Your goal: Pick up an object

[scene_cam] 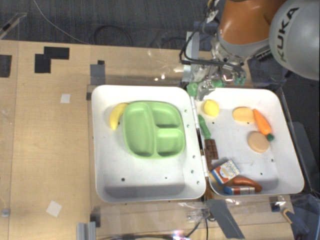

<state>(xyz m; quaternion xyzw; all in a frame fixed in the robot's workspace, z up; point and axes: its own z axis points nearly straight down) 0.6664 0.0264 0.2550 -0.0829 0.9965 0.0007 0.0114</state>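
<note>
You cannot tell whether the gripper [206,86] is spread or closed; just below it the yellow lemon [211,108] looks light, smooth and rounded, so pinch its middle.

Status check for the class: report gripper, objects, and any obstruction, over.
Gripper above right bin's far-left corner, nothing seen held. Lemon nearest, just below. Green item beside gripper at the bin wall.
</note>
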